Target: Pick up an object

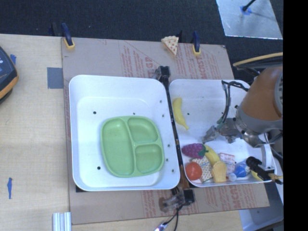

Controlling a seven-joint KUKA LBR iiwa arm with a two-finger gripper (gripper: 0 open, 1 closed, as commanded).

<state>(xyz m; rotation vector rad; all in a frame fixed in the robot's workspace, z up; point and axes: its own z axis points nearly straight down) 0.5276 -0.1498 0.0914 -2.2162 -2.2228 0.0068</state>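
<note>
**Claw Hangs Over the Right Bin, Toys Heaped Below**

Claw (214, 133) is seen low over the right bin (202, 88), just above the heap of toys at that bin's near end; nothing can be made out between its tips, and whether it is released or clenched cannot be told. It is carried by the grey arm (260, 102) with the orange band, which is reached in from the right.

Red printing is seen running across the brown cardboard sheet (139, 57) under the bins, but it is too faint and small to be read. Red marks are also seen on a small white packet (227, 157) in the heap; they cannot be read either.

Two white bins are counted, set side by side and touching along their inner walls. One green divided plate (132, 146), with three compartments, is laid in the left bin (79, 129). In the right bin, one yellow banana (179, 112) is laid apart near the inner wall. In the heap are counted one purple bunch of grapes (193, 149), one red tomato (193, 170), one yellow corn cob (219, 171) and one blue piece (239, 169), all packed close together.

One toy pizza slice (170, 44) is laid on the cardboard behind the bins. Two blue clamps are counted at the back edge: a left clamp (67, 35) and a right clamp (195, 42).
</note>
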